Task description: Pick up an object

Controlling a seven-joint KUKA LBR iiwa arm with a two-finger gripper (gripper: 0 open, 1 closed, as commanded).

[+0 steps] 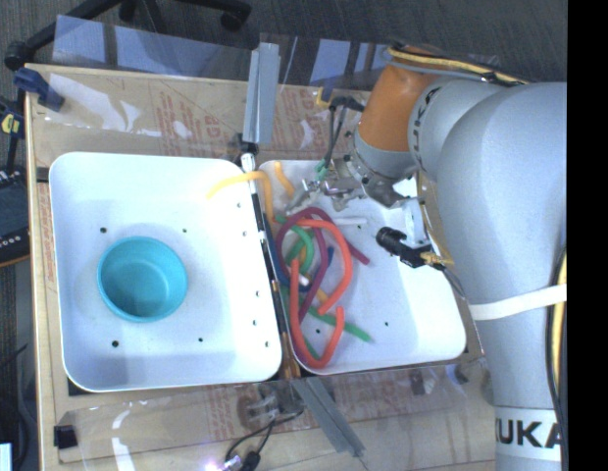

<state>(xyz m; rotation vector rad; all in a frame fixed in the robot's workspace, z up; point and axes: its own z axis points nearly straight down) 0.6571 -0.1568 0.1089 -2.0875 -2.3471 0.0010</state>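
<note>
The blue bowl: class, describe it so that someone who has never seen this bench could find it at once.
Start at the two shallow white bins lying side by side and take the left white bin. The round blue plastic bowl sits upright in its lower left part. It is one solid round shape standing alone, unlike the tangle of red, green and purple cords in the right bin.

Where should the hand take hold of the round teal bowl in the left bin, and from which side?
Best guess: grip the round teal bowl by its rim, coming straight down from above. It sits upright with its mouth open, so one finger can drop inside the wall and one outside. The side nearest the right white bin suits the arm, and bare floor of the left white bin surrounds it.
</note>
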